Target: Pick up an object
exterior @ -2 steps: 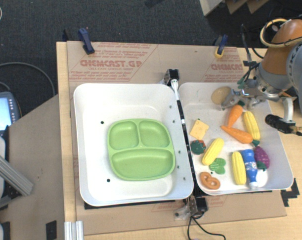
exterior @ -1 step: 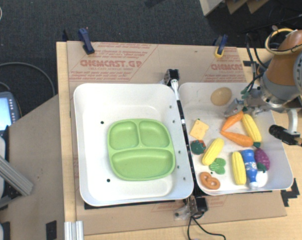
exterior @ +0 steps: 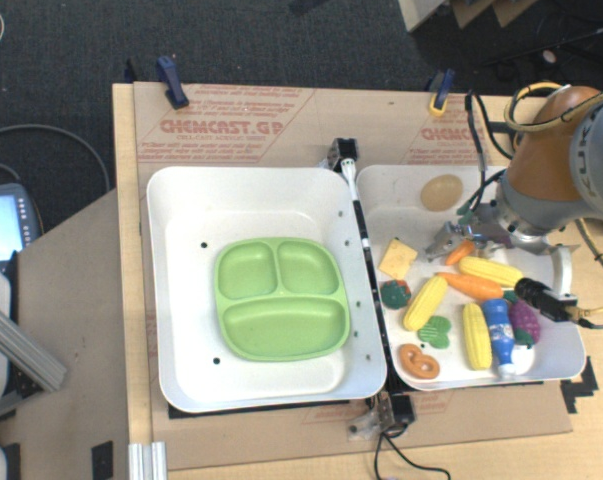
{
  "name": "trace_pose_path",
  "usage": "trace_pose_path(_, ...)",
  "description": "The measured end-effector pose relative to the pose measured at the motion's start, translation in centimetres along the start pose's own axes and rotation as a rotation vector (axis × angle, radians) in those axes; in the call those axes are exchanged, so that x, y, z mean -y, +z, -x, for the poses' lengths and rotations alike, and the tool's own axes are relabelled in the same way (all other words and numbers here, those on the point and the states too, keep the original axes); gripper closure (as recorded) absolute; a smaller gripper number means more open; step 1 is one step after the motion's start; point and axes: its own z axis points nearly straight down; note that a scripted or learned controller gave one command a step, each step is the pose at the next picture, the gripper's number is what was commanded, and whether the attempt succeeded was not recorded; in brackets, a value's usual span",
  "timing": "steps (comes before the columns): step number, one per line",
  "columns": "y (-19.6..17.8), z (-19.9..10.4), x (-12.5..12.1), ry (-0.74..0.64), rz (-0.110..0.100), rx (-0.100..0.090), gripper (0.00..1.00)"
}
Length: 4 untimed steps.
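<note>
Carrot (exterior: pixel 473 285) lies just below the gripper (exterior: pixel 463 236) in the right bin (exterior: pixel 571 363); whether the gripper grips anything, I cannot tell.

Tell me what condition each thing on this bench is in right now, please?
Green divided plate: flat in the left bin, nothing on it.
Toy corn cob: lying in the right bin, among other toy food.
Orange carrot: lying under the arm.
Blue bottle: on its side.
Pretzel: flat by the near wall.
Gripper: low among the toys, grip unclear.
</note>
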Motion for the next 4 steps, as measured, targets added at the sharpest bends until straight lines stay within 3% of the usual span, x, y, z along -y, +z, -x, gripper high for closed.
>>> trace_pose_path(1, -0.1, 1.2, -5.5, 0.000, 0.011, 0.006, 0.00)
trace_pose_path(3, 0.0, 0.2, 2.8, 0.003, 0.001, 0.002, 0.00)
trace_pose_path(4, -1.1, 0.3, 2.5, 0.003, 0.008, 0.005, 1.00)
